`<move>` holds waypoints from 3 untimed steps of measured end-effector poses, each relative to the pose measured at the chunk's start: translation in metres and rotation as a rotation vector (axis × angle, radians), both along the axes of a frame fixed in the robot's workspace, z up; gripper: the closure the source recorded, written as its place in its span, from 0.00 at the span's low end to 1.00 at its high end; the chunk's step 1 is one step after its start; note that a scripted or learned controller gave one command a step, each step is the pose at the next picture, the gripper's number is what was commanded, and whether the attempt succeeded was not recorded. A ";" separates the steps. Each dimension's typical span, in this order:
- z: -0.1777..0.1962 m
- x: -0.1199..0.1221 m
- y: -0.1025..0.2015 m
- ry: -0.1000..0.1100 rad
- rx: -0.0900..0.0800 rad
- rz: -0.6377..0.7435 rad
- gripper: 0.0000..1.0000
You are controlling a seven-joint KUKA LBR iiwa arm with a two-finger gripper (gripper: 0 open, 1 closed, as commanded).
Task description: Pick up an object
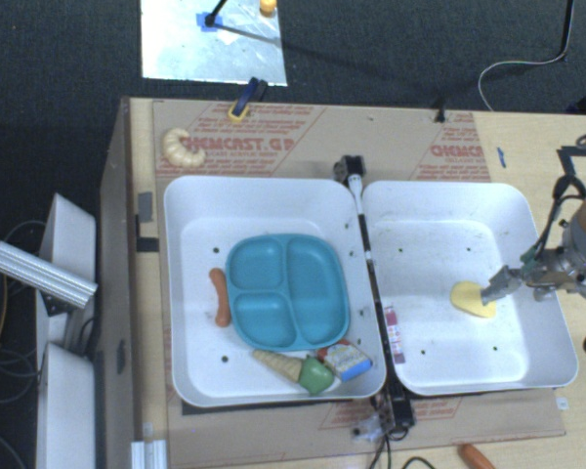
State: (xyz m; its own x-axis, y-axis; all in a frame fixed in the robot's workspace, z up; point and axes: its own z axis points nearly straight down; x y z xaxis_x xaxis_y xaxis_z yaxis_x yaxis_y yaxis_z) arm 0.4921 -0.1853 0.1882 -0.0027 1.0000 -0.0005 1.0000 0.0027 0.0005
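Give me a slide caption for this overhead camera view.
Tool reaching the yellow object in the right bin; blue tray in the left bin.

A small yellow thing [472, 300] lies flat on the floor of the right bin [439, 208]. It is soft-looking and rounded, like a little lemon slice. It sits near the bin's right edge, about halfway between the far edge and the near edge.
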 end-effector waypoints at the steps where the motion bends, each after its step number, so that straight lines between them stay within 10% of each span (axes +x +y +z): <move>1: -0.048 -0.002 -0.014 0.000 0.000 -0.001 0.00; 2: -0.055 0.052 0.066 -0.001 0.001 0.001 0.00; 3: -0.019 0.041 0.005 -0.002 -0.002 -0.002 0.00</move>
